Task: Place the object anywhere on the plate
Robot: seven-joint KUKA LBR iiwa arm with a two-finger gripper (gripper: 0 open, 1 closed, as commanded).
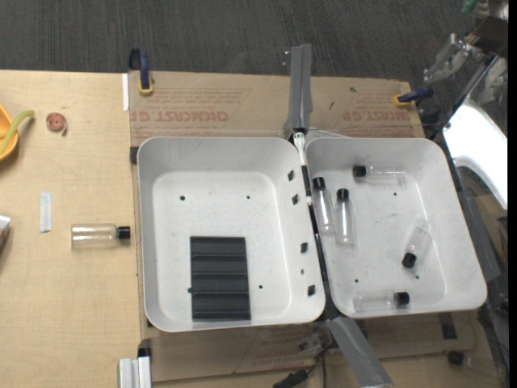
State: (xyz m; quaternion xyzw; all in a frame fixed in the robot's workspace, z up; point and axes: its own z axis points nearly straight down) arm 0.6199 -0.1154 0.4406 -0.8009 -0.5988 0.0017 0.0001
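Waiting to begin: the vials point(343, 215) all lie in the right bin point(462, 241), and my black plate point(218, 279) by the left bin's point(147, 217) front edge carries nothing yet.

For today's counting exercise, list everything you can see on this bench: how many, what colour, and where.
bins: two, white, side by side mid-bench.
ridged plate: one, black, left bin, near front.
vials: five, clear with black caps, right bin.
loose vial: one, clear with black cap, on the bench left of the bins.
clamps: two, dark with yellow, on the far cardboard edge.
disc: one, reddish, far left.
robot part: one, white, at right edge.
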